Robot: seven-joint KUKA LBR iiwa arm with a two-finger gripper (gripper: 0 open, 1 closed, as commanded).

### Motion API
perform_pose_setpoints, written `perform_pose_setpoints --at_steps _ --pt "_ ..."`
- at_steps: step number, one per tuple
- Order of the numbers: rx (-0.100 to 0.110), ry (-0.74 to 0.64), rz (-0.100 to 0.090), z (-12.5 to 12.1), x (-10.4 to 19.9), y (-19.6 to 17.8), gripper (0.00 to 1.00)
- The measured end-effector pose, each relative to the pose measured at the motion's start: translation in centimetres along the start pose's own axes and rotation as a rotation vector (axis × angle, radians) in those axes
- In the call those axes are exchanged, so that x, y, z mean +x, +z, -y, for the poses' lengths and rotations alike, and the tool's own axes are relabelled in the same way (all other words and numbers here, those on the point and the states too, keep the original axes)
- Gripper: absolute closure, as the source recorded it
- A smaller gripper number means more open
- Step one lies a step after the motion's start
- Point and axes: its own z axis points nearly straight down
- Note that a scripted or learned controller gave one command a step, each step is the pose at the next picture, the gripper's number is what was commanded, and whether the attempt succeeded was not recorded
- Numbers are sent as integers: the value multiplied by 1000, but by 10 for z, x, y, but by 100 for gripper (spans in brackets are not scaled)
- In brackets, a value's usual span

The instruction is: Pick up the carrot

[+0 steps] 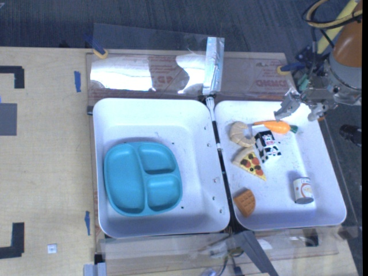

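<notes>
up at the right bin's (pixel 328 203) far edge, the gripper (pixel 303 105) hangs with fingers spread, holding nothing; the carrot (pixel 275 127) lies just below it, beside a bread roll (pixel 240 132) and toy cow (pixel 266 145)

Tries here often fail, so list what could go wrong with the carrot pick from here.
1. The carrot lies close against the black-and-white toy and the beige piece, so the gripper might catch or push those instead.
2. The carrot sits near the right bin's back wall, which could crowd the approach.
</notes>
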Motion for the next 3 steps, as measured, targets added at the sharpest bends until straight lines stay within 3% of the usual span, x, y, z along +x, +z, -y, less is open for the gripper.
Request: perform_pose_setpoints --at_steps 1,2,3 --pt "6 -199 -2 -25 -43 78 0" --pt "1 -238 0 -60 -50 176 0" --pt "4 -240 1 -60 -50 164 100"
